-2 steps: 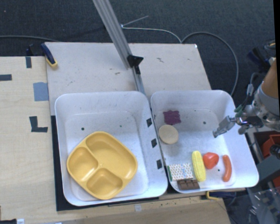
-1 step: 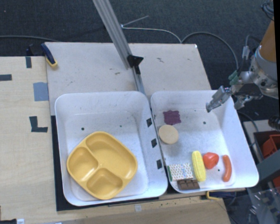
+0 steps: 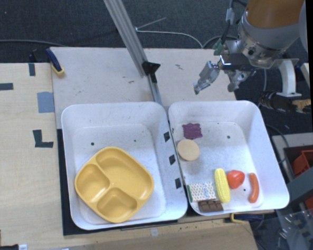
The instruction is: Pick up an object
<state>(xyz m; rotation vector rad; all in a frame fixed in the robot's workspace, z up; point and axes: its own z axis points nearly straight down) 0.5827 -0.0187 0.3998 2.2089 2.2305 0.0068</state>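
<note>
We see left bin holding yellow divided plate. Right bin: purple piece at far end, tan disc just nearer than it; corn cob well nearer, tomato touching corn's right, orange sausage beyond tomato, patterned block left of corn, brown block nearest front wall. Metal rail slants over surface beyond bins. Claw hangs beyond right bin's far wall, fingers apart, holding nothing.
</note>
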